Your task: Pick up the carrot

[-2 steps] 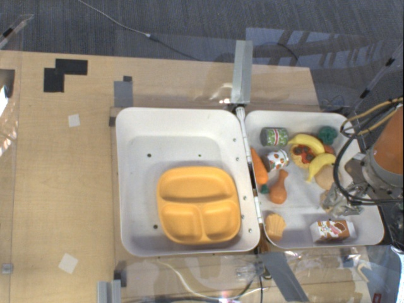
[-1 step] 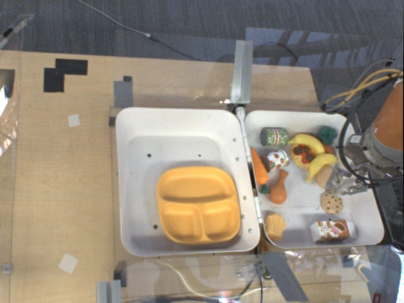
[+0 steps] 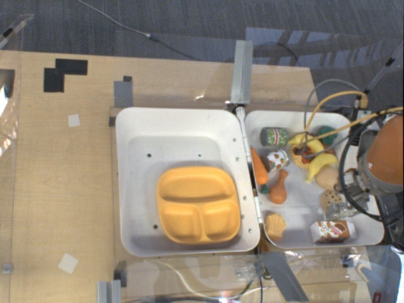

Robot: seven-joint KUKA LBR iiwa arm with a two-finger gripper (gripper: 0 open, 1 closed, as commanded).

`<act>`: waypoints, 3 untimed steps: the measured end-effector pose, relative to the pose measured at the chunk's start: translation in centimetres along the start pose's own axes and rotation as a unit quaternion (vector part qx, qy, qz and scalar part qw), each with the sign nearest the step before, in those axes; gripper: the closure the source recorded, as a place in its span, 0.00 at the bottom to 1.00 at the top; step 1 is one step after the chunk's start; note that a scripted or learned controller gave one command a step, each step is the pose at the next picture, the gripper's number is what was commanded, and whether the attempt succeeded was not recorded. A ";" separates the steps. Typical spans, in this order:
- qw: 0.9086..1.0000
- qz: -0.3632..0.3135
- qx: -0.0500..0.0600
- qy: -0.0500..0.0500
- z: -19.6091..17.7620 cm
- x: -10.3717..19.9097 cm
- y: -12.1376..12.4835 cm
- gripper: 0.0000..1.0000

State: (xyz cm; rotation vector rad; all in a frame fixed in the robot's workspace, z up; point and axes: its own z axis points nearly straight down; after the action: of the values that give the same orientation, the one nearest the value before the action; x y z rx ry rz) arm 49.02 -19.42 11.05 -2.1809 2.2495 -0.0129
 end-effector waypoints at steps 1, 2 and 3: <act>0.996 -0.090 0.001 0.002 -10.3 1.2 -0.1 1.00; 0.968 -0.253 -0.001 0.000 -1.9 -1.3 0.0 1.00; 0.919 -0.394 -0.001 -0.001 -9.4 -1.9 0.1 1.00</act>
State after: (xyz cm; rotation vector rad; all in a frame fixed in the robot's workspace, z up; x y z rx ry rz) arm 48.91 -17.54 20.44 -2.8957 1.2090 -0.0122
